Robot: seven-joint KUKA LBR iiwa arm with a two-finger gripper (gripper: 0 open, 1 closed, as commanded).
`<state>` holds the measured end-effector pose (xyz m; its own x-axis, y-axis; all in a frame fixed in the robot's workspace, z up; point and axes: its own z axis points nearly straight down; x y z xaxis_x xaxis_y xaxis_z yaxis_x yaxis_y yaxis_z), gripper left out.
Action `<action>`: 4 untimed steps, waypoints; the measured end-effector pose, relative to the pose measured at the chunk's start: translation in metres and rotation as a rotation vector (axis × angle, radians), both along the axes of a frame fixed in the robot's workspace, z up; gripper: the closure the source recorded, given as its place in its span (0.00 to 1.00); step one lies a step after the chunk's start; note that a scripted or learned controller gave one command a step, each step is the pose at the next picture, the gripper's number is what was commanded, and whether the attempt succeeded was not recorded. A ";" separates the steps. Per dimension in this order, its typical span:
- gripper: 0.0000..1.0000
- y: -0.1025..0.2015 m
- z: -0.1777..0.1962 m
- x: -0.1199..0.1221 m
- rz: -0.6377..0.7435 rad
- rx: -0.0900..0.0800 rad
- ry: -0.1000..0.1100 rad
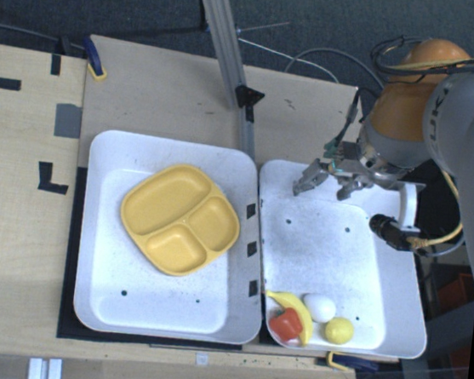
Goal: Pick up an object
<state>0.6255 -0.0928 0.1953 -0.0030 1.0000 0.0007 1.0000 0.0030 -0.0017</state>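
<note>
My gripper [327, 185] hangs over the far edge of the right bin [334, 239], its two fingers spread apart with nothing between them. At that bin's near edge lie a banana [293, 304], a red piece [287, 323] against it, a white egg-shaped object [319, 307] and a small yellow ball [339, 330]. All of these lie well away from the gripper, toward the front of the bench.
The left bin [97, 279] holds a yellow divided plate [180, 218]. A grey metal pole [227, 46] slants up behind the bins. The arm's grey and orange wrist [416, 95] looms over the right bin's far right corner.
</note>
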 end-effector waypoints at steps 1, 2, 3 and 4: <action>0.00 0.000 0.000 0.000 0.000 0.000 0.000; 0.00 -0.008 -0.058 0.004 -0.001 -0.002 0.005; 0.00 -0.007 -0.109 0.004 -0.001 -0.003 -0.001; 1.00 -0.006 -0.097 0.004 0.001 -0.001 0.000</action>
